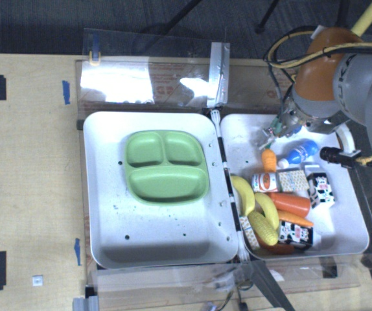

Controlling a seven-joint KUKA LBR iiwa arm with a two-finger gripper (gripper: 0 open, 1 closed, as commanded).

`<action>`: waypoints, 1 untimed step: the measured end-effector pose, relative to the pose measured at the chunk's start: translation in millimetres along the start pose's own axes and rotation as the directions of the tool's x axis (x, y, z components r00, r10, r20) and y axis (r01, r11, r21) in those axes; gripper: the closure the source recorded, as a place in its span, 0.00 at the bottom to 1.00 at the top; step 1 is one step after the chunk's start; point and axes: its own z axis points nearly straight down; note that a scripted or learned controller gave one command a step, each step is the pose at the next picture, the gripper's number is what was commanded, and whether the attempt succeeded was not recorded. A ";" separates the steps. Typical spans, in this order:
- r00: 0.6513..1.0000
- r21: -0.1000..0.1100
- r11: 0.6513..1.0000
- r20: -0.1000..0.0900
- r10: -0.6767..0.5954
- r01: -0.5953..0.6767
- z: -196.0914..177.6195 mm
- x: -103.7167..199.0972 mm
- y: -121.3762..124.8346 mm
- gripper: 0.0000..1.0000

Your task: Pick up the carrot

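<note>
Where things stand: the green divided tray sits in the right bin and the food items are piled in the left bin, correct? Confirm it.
Not quite. The bins are swapped: the camera view shows the green divided tray in the left bin, while the food items, including the carrot and the banana, are piled in the right bin.

Grey arm [361, 89] entering from the three o'clock side, its orange band [319, 67] lying toward twelve o'clock above the wrist. The wrist angles down toward eight o'clock, ending in the gripper [275, 132], which points toward seven o'clock. Cables loop over the band; the tip itself appears small and blurred.
</note>
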 end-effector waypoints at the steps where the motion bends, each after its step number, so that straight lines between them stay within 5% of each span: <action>1: 1.000 0.009 1.000 -0.009 0.000 0.000 1.7 2.3 -1.3 0.00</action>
